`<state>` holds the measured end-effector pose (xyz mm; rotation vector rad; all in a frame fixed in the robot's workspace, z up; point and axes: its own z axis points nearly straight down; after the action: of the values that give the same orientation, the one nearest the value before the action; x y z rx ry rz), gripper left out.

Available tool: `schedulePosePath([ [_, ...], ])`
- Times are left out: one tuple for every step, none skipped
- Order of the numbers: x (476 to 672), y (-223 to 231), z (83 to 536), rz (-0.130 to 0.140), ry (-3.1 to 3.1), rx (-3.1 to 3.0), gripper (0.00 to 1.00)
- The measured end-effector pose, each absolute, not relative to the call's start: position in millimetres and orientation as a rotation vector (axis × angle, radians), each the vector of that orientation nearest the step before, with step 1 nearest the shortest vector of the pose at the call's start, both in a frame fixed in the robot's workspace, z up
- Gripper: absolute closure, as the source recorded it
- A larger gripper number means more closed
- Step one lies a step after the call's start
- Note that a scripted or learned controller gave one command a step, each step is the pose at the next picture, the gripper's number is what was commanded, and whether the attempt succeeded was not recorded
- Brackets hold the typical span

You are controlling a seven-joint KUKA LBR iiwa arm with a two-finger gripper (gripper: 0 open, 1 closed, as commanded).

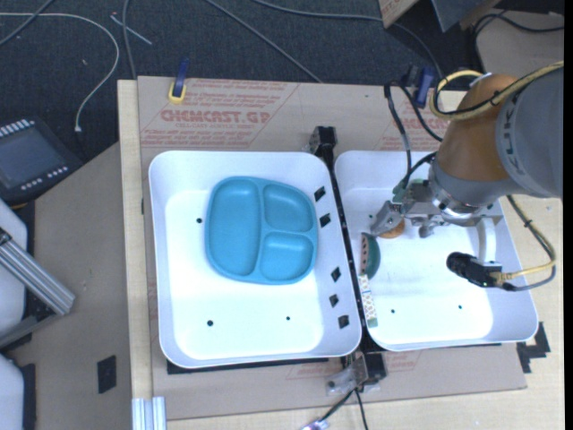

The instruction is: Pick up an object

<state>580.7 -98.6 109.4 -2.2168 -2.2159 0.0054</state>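
— What do you have in the right bin point(501, 330)?

— You've got a small orange-brown object point(391, 231) lying near its left wall, up toward the far half, with a dark green piece point(371, 254) just below it against the divider.

— And your gripper point(400, 217)?

— It sits right over that orange-brown object, touching or nearly so. You can't tell from here whether the fingers are spread or closed, or whether anything is caught between them.

— The rest?

— Your left bin point(179, 321) holds a blue divided plate point(260, 229), lying flat, well apart from the arm.
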Motion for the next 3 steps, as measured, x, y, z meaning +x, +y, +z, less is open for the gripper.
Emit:
schedulePosePath([
  [582.8,-98.8,124.5,-0.003,-2.220,-2.222,1.00],
  [583.6,-90.8,185.9,-0.007,-2.227,-2.223,1.00],
  [580.8,-92.6,230.7,-0.006,-2.226,-2.224,1.00],
])
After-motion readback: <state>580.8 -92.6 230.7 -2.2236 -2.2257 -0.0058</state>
